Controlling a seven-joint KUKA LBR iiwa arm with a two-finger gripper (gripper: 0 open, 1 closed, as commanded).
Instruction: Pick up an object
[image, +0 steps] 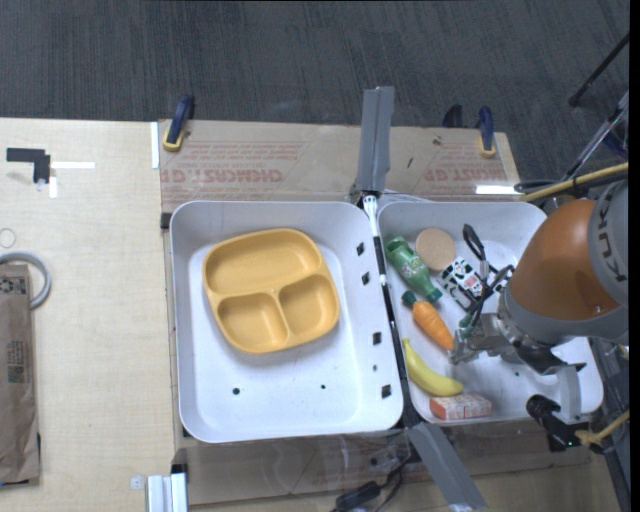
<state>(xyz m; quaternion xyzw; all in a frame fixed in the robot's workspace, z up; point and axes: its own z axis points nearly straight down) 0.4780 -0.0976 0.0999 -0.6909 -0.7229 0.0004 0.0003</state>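
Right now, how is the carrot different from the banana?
The carrot is orange and the banana is yellow. The carrot is straight and tapers to a point, while the banana is curved. The carrot lies higher in the right bin, next to the green bottle; the banana lies lower, just above the small box. Both lie flat in that same bin, close to the gripper.

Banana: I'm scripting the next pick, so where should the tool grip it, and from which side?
Grip the banana at its thick middle, coming straight down from above, closing across its width. It lies flat on the right bin's floor, curving from upper left to lower right. The carrot and a small box crowd its ends, so the middle looks freest.
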